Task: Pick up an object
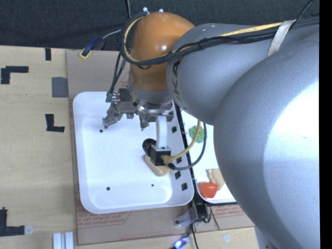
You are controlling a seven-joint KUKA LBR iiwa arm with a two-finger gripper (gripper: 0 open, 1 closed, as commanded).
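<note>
Table, cardboard and two white bins from above

The table (31,154) is light brown and carries black marks, one L-shaped (53,123), and a grey square (59,86). A sheet of cardboard (98,71) lies on it under the left bin (85,154), whose white floor has a few small dark dots. Just beside it, a corner of the right bin (220,197) is seen. A blue and yellow clip (89,46) lies at the far edge of the cardboard, before a dark curtain (57,12).
</note>
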